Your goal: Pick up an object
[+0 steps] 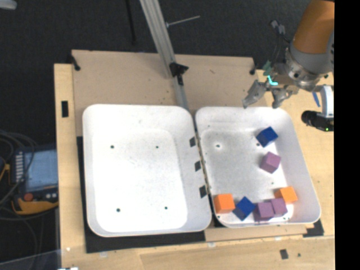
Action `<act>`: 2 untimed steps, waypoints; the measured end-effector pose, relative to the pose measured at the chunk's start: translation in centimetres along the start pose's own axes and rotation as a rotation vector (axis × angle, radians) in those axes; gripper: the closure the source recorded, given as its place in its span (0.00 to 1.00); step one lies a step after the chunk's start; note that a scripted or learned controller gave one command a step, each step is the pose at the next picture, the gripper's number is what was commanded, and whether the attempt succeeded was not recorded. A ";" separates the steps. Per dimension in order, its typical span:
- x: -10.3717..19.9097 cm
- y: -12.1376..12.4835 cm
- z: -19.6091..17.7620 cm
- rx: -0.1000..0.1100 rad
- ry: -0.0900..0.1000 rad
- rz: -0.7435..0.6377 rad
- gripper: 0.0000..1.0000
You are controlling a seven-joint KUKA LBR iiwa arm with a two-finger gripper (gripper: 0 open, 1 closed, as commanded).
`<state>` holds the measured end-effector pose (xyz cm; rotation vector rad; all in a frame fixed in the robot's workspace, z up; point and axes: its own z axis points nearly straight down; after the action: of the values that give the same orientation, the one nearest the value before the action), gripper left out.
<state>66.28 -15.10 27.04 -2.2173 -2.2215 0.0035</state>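
My gripper hangs over the far edge of the right bin, its two fingers spread apart with nothing between them. A blue cube lies a little nearer than the gripper, in the bin's upper right. Just nearer than it sits a purple cube. Along the bin's near edge lie an orange cube, another blue cube, two purple cubes side by side, and an orange cube.
The left bin lies beside the right one, with small clips along the seam between them. A slanted metal rail rises from behind the bins. A handheld pendant rests off the bench at left.
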 end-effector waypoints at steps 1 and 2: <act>-0.1 0.1 -0.3 -0.004 -0.004 -0.002 0.00; -0.6 0.9 5.2 0.000 -0.003 0.001 0.00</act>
<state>67.19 -15.69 21.80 -2.2194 -2.2224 0.0063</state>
